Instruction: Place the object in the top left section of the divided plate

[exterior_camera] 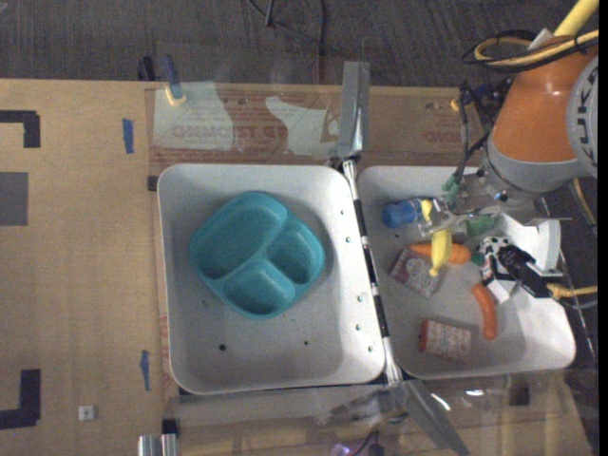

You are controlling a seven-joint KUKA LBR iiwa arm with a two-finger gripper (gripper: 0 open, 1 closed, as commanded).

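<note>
Plate (257,253) sits mid left bin (180,350), sections bare. Objects are in the right bin (551,345): banana (440,249), carrot (485,310), blue bottle (400,213), packets. Pick one cleanly, clear the divider, drop into the plate's top-left section. Arm (541,112) enters over the right bin's top-right corner; gripper (454,207) is by the bottle, grip state unreadable.

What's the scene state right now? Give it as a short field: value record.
plate: teal divided plate in left bin, nothing in its sections
right bin: holds the loose items
items: blue object, yellow object, orange sausage-shaped item, two small packets
arm: orange band above right bin's far side
gripper: low among the items; grasp cannot be judged
</note>
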